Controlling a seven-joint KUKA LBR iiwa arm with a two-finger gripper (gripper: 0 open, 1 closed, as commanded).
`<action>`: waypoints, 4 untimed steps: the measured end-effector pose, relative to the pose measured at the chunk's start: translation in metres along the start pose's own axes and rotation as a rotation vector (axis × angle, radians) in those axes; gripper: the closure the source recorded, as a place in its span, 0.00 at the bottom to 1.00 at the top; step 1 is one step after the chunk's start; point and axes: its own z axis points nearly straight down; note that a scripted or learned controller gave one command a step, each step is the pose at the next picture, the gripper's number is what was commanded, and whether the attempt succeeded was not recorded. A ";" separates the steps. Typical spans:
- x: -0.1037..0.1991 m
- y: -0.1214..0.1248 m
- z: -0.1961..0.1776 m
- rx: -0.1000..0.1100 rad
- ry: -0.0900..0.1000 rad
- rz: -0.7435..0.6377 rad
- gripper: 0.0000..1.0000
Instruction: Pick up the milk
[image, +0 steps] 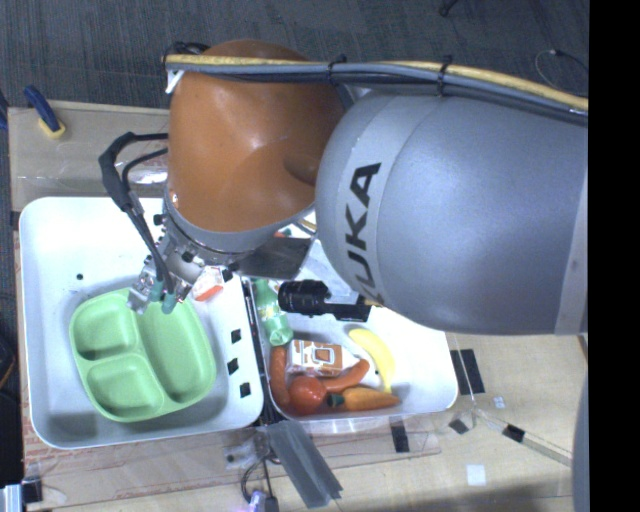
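Observation:
A small white and orange carton (314, 357), which looks like the milk, lies in the right bin (436, 392) among other food. My gripper (160, 294) hangs low over the left bin (50, 260), just above the far edge of a green sectioned tray (140, 362). Right beside the gripper, by the bin's right wall, a small white and orange piece (207, 290) peeks out from under the wrist. I cannot tell what that piece is. The large grey and orange arm hides the far part of both bins.
Around the carton in the right bin lie a green bottle (271, 312), a banana (373, 356), a red tomato-like item (305, 394) and an orange carrot-like item (366, 400). A black cylinder (303, 296) juts out over that bin. Black cables (125, 185) loop above the left bin.

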 end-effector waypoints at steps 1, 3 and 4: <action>0.000 0.000 0.000 0.000 0.000 0.001 0.00; 0.003 0.015 0.031 0.001 -0.001 -0.064 0.00; 0.009 0.011 0.163 0.002 0.001 -0.026 0.00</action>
